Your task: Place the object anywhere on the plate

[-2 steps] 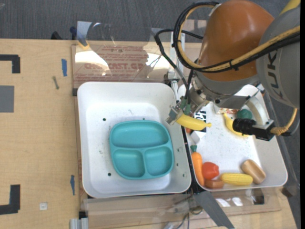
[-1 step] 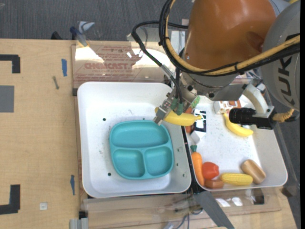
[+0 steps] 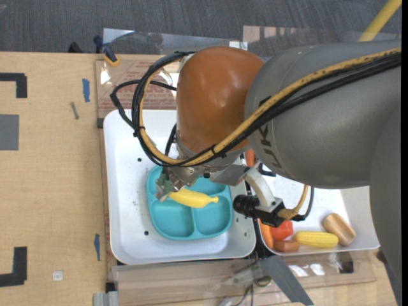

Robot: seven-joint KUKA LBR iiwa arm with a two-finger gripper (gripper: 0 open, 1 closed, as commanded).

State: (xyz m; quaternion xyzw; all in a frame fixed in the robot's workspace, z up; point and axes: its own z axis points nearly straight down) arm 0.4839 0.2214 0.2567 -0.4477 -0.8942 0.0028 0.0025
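A teal divided plate point(image 3: 191, 225) lies in the left white bin point(image 3: 124, 190), toward its front. A yellow banana point(image 3: 194, 199) stretches across the plate's upper part, over the divider. My gripper point(image 3: 169, 187) hangs from the orange band of the arm, right at the banana's left end, above the plate's upper left compartment. The arm hides the far side of the plate and much of the bin.
The right bin point(image 3: 357, 250) holds a yellow corn cob point(image 3: 317, 239), a tan bread roll point(image 3: 338, 227) and an orange-red item point(image 3: 278, 232). A black fitting with cable point(image 3: 257, 207) juts over the bins' shared wall. Black cables loop above the left bin.
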